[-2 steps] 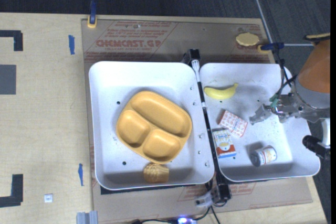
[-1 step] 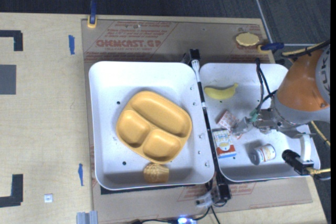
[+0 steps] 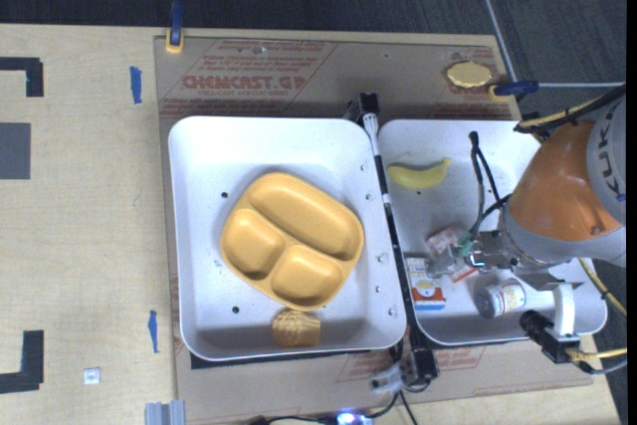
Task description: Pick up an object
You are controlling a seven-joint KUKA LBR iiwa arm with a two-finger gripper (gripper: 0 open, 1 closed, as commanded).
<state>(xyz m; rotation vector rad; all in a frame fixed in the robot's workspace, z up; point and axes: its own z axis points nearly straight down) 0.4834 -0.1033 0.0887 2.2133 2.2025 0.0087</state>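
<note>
A small crumpled packet [image 3: 445, 241] lies in the right bin [image 3: 438, 139], just beside the gripper [image 3: 476, 254], whose grip state I cannot tell. A white bottle [image 3: 501, 298] sits near the front edge and a banana [image 3: 418, 175] toward the back, with open floor between. A yellow tray [image 3: 291, 238] crowds the left bin [image 3: 199, 214], with a small tan basket [image 3: 297, 326] at its front.

Yellow tray [image 3: 291, 239] in left bin [image 3: 189, 214]

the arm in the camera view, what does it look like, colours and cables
The arm is grey with a rounded orange band above the wrist. Black cables loop along its left side, down toward the claw, which is a small cluster of metal and dark parts. A white cylindrical fitting with a black end sits below it.
</note>
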